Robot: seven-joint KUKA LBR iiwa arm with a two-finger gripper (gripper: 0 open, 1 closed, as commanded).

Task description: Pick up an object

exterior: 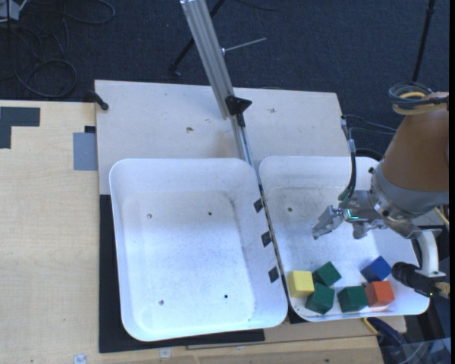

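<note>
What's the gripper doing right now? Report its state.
Gripper: above the right bin, up-view of the blocks, nothing visibly held; open or shut cannot be told.

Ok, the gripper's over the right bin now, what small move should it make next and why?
Probably shift toward the near edge of the right bin and descend. The gripper hangs above bare floor, while the blocks cluster nearer the camera; the dark green block looks closest to it.

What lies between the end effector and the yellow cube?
In the camera view, only bare white floor of the right bin lies between the end effector and the yellow cube.
</note>
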